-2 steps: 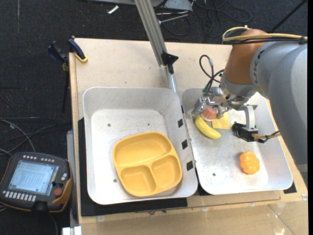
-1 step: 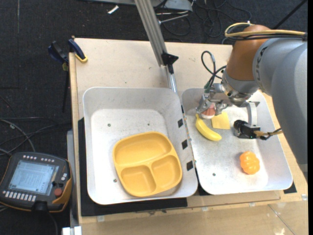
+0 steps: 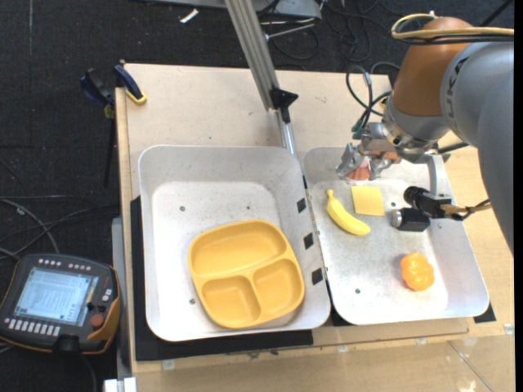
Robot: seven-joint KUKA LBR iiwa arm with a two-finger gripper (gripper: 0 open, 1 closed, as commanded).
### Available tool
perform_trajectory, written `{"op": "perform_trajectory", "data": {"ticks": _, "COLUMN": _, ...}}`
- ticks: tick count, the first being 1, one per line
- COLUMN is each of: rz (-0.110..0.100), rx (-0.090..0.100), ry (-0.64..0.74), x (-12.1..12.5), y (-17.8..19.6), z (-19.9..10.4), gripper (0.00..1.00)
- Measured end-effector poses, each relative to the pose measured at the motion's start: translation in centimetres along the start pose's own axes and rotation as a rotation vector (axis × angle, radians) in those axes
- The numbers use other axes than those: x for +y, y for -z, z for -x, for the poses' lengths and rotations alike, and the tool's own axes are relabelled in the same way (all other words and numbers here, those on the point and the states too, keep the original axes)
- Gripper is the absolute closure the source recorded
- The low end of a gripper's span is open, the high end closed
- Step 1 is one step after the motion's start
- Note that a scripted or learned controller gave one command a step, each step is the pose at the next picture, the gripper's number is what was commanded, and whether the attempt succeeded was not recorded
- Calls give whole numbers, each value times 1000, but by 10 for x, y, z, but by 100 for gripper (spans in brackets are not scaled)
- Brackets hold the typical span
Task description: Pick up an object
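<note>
Gripper [image 3: 360, 168] hangs low over the far end of the right bin [image 3: 458, 296], at the end of the grey arm [image 3: 482, 72] with its orange band [image 3: 425, 76] reaching in from the right. Something small and reddish [image 3: 358, 172] shows right at its tip, but whether that piece is pinched, merely touched, or just lying beneath cannot be told, and how the tip stands, spread or pressed together, cannot be told either.

Taking the right bin as the landmark: a pale yellow square block [image 3: 368, 201] lies flat on its floor just on the near side of the gripper, close to the reddish piece. A banana [image 3: 346, 216] lies just beside that block, toward the bin's left wall, running at a slant with its stem pointing to the far end. An orange fruit-like object [image 3: 417, 271] sits alone nearer the bin's front right corner, well apart from the banana and the block. A black fitting with a cable [image 3: 418, 209], hanging from the arm's wrist, sits above the bin floor to the right of the block.

Left of the right bin, touching it along the shared edge, is the left bin [image 3: 163, 178], and in its near half rests a yellow divided plate [image 3: 245, 272] with three compartments. A metal pole [image 3: 257, 47] rises from behind the seam between the two bins. Well to the left of both bins, off the bench, lies a handheld control pendant [image 3: 57, 300] with a lit screen
</note>
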State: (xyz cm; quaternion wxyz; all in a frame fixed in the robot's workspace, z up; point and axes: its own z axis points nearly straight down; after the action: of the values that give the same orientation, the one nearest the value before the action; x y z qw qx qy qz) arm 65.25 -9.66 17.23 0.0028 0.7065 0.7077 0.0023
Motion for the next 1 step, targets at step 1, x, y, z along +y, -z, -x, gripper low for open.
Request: {"op": "perform_trajectory", "data": {"ticks": 1, "rz": 0, "rx": 0, "ry": 1, "x": 2, "y": 54, "z": 0, "gripper": 100}}
